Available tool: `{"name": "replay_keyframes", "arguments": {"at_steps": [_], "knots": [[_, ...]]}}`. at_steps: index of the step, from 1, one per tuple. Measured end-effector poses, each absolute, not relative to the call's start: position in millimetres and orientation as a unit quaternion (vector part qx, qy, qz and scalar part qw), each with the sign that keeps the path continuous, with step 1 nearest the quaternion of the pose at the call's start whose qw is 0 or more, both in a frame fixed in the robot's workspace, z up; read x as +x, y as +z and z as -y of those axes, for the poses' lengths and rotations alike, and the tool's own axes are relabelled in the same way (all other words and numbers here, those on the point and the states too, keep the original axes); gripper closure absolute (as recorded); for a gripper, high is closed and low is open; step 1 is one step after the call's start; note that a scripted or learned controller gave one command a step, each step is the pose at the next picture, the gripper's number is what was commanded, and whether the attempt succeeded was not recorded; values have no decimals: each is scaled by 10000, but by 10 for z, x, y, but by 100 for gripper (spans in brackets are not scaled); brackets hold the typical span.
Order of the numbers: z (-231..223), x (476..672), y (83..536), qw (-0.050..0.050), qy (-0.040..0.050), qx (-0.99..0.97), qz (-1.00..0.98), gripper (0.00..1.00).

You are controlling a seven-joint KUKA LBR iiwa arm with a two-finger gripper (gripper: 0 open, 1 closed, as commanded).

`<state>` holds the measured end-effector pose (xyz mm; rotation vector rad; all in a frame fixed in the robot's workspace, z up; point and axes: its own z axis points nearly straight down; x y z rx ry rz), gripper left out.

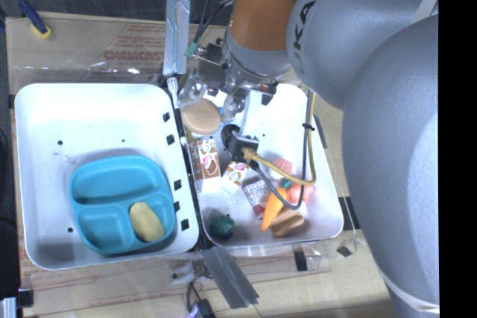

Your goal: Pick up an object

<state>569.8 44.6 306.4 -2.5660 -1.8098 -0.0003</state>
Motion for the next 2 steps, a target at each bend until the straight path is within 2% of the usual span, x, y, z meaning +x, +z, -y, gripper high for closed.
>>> {"name": "replay_keyframes", "arguments": {"at_steps": [1, 2], "knots": [[-250, 5446, 3498, -8, -3, -6400, 7683, 100], [19, 5207, 3560, 6, 7, -4891, 8722, 100]]}}
